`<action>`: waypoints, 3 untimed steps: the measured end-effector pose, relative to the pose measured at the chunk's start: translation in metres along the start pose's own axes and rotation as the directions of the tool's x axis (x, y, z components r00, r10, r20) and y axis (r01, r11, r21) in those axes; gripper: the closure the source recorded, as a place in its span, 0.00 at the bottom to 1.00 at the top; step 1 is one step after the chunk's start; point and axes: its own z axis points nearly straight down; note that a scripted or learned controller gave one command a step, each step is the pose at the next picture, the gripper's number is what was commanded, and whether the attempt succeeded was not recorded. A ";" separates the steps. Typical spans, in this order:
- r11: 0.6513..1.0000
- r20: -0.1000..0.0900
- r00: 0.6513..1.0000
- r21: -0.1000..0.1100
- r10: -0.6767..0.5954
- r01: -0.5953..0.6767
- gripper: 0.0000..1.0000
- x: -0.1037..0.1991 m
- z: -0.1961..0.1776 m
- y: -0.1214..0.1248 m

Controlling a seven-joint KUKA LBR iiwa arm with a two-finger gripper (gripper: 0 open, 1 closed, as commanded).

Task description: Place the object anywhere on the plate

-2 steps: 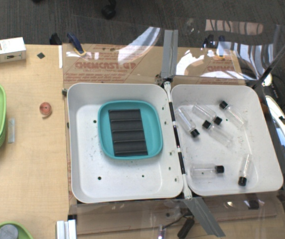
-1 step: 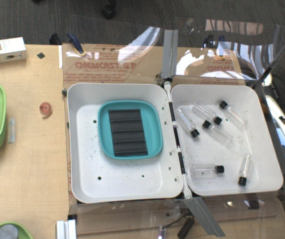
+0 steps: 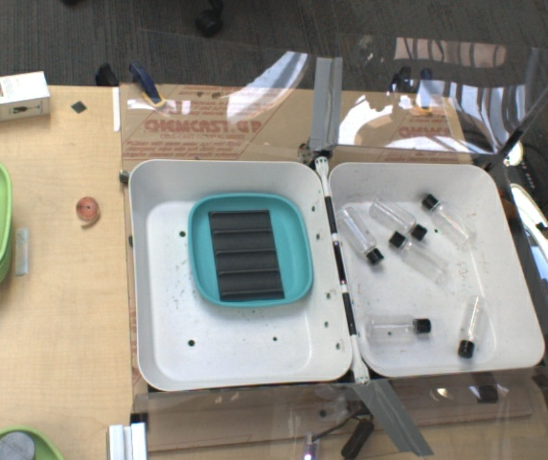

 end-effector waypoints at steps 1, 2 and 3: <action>1.000 0.000 1.000 0.000 0.002 -0.002 0.00 0.000 0.000 0.000; 1.000 0.003 1.000 0.001 0.004 -0.004 0.00 -0.002 0.002 0.000; 1.000 0.001 1.000 0.000 0.002 -0.002 0.00 0.000 0.001 0.000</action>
